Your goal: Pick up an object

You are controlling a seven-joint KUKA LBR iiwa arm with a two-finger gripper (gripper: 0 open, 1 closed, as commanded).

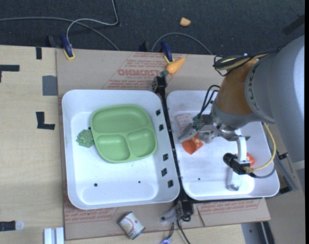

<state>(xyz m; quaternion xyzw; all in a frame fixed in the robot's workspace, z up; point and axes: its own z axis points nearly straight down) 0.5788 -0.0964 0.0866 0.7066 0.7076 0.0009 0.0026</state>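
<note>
Gripper (195, 131) sits low in right bin (215, 184) beside orange block (191, 146); jaw state cannot be told. Risk: an offset closure may nudge the block away.

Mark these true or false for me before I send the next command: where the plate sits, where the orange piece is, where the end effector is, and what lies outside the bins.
1. The green plate lies in the left bin. True.
2. The orange object sits on the green plate. False: it lies in the right bin.
3. The end effector is over the right bin, near the orange object. True.
4. The small can stands inside the left bin. False: it lies on the bench in front of the bins.
5. The carrot-shaped toy lies behind the bins. True.
</note>
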